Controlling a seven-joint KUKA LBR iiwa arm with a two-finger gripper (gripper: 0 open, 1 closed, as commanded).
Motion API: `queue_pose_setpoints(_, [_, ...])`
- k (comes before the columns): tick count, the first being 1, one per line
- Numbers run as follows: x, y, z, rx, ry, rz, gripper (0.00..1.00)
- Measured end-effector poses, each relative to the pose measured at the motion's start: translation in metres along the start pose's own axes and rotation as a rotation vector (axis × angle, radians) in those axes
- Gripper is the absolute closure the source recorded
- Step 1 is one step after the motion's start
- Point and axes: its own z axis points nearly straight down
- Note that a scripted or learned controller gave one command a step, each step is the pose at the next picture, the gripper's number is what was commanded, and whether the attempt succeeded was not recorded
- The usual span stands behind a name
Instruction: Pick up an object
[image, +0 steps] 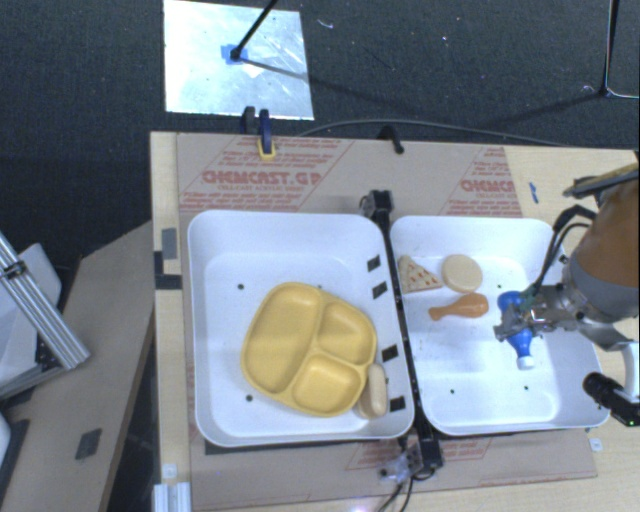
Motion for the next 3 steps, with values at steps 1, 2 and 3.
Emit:
queue_pose_setpoints(1, [0.000,0.002,-0.037,0.001,0.000,0.000,1.00])
queue_pose_setpoints(2, [0.053,0.018,-0.047,0.004,0.002,-0.004,1.00])
queue_pose_setpoints(3, [0.105,0.047,-0.044,0.003,0.002,-0.004,1.00])
